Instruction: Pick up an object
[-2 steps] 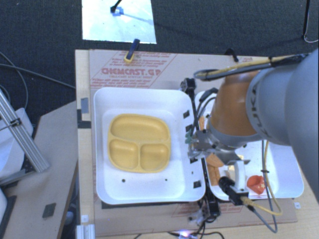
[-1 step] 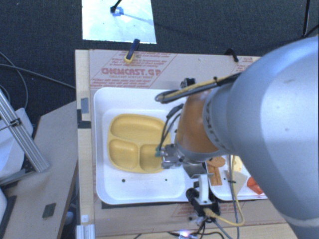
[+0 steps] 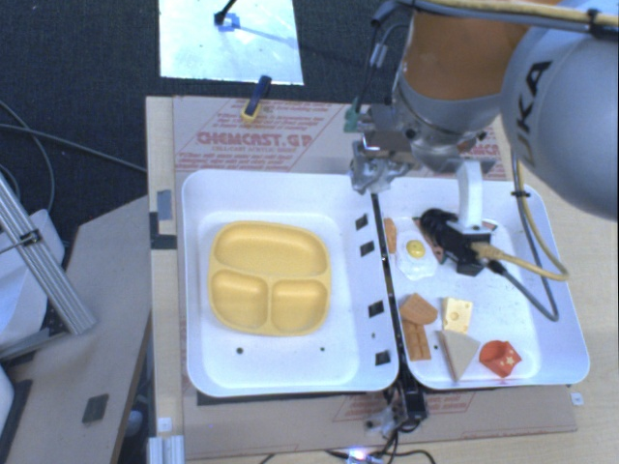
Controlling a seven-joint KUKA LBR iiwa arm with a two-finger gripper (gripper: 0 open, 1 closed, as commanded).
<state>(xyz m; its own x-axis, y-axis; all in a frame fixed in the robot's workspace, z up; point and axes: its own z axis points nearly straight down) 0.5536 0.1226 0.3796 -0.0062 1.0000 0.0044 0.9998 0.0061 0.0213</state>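
Right bin (image 3: 569, 341): fried egg (image 3: 416, 254), orange strip (image 3: 390, 233) just left of it; below the egg a brown cracker (image 3: 419, 308), cheese slice (image 3: 457, 314), pale wedge (image 3: 459, 354) and red piece (image 3: 500, 358). Left bin (image 3: 193, 288), left of the egg: yellow divided plate (image 3: 271, 276). Pincer (image 3: 371, 174): above and left of the egg, over the bins' shared edge; apart or together cannot be told

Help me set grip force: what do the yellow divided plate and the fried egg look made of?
Yellow divided plate: seemingly hard moulded plastic, smooth, soft sheen on its ridges. Fried egg: likely toy plastic or rubber; flat uniform colours.
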